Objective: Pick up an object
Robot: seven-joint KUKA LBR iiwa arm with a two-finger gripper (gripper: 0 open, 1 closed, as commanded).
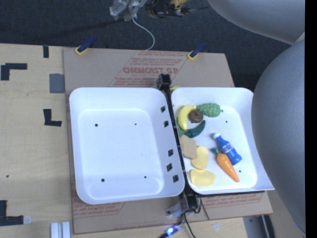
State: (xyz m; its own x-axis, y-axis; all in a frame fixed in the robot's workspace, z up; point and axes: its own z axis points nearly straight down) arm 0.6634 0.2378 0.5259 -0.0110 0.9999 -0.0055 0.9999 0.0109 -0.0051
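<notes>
Floor: dark blue-grey carpet beyond the bench's far edge.
Bench top: pale wood with black tape marks.
Underlay: brown cardboard sheet, red print, held by blue-yellow clamps.
Light: even, soft.

Two smooth, glossy white plastic bins rest on matt brown cardboard over pale wood-grain bench.

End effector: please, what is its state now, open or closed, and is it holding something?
End effector: seen at the top edge, above the bench; open or closed cannot be told, and nothing is seen held.
</notes>
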